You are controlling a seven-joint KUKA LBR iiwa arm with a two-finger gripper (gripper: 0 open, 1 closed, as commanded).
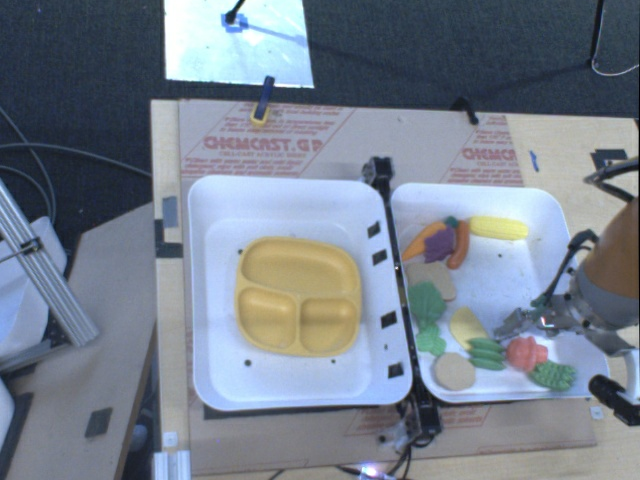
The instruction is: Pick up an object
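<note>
Down at the near right corner of the right-hand bin (pixel 545 206) sits the gripper (pixel 527 320), reaching in from the right edge, its metal parts low over the bin floor; from where I stand I cannot tell how it is set. Just below it lies a red toy tomato (pixel 527 352), close to touching, and beyond that, toward the bin's near corner, a knobbly green piece (pixel 553 375). To its left are a yellow wedge (pixel 467 325), green pea pods (pixel 487 354) and a tan round disc (pixel 454 372). Farther off, up and to the left, lie a corn cob (pixel 498 228) and a purple, orange and red cluster (pixel 442 242). Well away to the left, the other bin (pixel 215 218) carries a yellow divided plate (pixel 297 295).
</note>
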